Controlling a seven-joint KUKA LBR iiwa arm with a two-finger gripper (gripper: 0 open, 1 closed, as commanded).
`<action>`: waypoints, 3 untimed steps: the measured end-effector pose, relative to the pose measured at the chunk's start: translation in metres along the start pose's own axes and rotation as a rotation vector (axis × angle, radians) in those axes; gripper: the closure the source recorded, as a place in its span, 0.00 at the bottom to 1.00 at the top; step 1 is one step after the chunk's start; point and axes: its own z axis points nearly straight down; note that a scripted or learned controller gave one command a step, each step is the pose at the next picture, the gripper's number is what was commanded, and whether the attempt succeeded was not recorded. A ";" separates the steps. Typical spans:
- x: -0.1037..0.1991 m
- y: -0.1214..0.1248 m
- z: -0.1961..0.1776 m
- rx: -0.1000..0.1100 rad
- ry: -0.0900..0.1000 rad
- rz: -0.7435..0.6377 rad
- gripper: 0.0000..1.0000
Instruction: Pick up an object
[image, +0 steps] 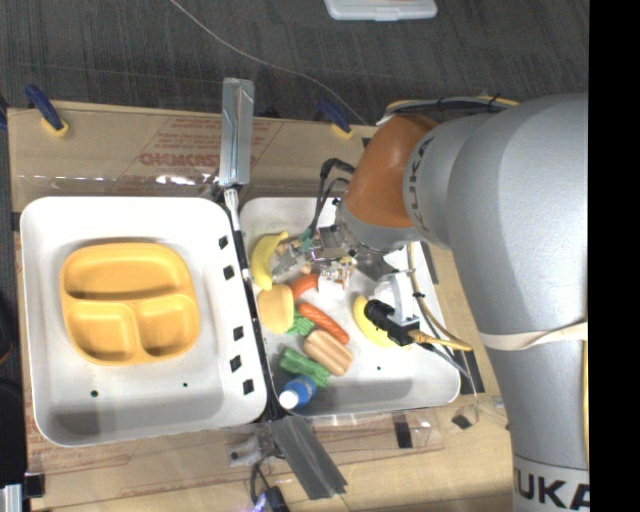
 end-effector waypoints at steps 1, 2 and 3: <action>0.003 -0.067 0.013 0.028 0.007 -0.028 0.00; 0.003 -0.067 0.003 0.029 0.007 -0.032 1.00; 0.003 -0.067 0.004 0.030 0.007 -0.032 0.00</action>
